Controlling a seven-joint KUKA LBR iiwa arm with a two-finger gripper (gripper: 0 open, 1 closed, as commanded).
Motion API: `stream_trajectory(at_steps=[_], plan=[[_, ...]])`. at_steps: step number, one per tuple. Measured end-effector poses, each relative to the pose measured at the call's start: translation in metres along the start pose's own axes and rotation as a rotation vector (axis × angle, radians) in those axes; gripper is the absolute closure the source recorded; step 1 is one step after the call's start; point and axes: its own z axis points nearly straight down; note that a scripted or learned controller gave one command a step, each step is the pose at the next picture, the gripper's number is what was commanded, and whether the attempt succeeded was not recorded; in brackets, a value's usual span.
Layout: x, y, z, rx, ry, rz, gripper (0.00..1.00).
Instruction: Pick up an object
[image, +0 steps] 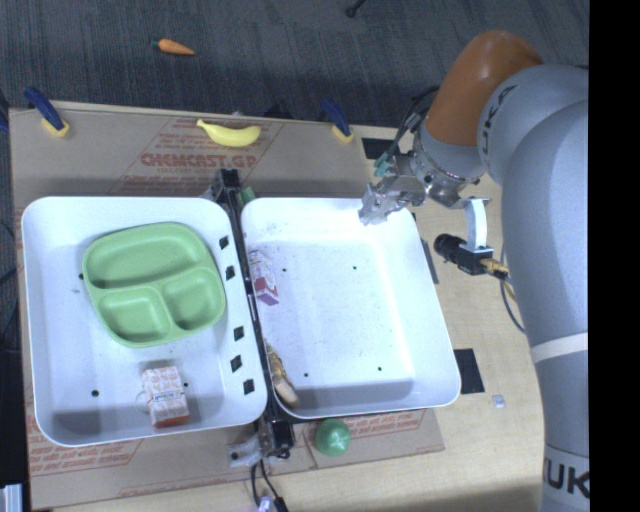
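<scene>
- Two white bins (40, 300) are sitting side by side.
- One green tray (152, 282) is lying in the left bin.
- One small packet (164, 394) is lying near that bin's front edge.
- One banana (229, 131), one carrot (176, 46) and one green ball (332, 436) are lying outside the bins.
- Two blue clamps (46, 111) are sitting at the back edge.

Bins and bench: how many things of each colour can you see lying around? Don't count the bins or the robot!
Green: 2, the divided plate and the ball
Yellow: 1, the banana
Orange: 1, the carrot-like piece on the floor
Red and white: 2, the small carton and the wrapper
Total: 6
</scene>
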Motion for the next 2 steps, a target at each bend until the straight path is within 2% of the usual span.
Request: stream_trajectory(at_steps=[1,2], plan=[[0.0,-0.001,0.001,0.003,0.001,0.0,0.0],[0.02,-0.002,0.108,0.006,0.001,-0.001,0.0]])
